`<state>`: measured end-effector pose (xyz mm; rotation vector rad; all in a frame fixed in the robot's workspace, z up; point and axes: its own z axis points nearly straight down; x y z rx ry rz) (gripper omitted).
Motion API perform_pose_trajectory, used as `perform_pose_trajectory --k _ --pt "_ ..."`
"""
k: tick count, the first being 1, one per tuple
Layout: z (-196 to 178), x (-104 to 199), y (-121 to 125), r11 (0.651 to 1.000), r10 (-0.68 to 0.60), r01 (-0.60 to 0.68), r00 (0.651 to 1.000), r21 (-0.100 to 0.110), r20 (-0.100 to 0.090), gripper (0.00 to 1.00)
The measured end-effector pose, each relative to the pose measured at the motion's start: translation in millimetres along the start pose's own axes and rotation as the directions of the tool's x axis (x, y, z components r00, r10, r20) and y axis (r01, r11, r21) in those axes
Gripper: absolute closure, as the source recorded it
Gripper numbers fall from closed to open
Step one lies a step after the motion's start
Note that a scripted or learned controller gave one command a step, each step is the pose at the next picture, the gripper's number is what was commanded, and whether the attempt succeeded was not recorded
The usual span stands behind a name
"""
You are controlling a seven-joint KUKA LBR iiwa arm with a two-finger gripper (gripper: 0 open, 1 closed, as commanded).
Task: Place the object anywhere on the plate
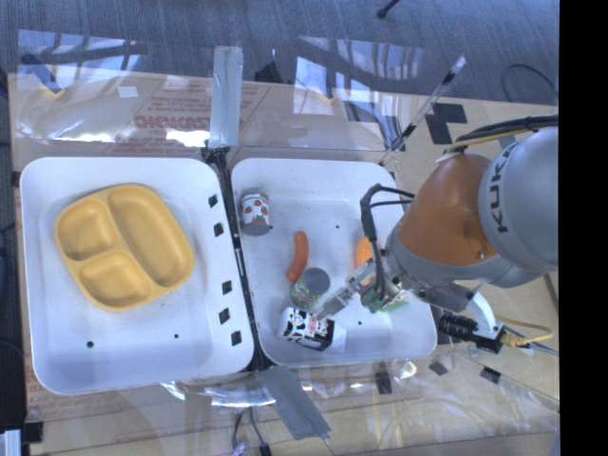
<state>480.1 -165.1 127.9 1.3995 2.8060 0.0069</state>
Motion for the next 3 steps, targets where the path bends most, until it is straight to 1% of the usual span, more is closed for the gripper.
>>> perform_pose_trajectory --k 3 --pt "1.1 -0.5 -1.4 1.000 0.001 -0.001 1.000 0.003 0.001 0.00"
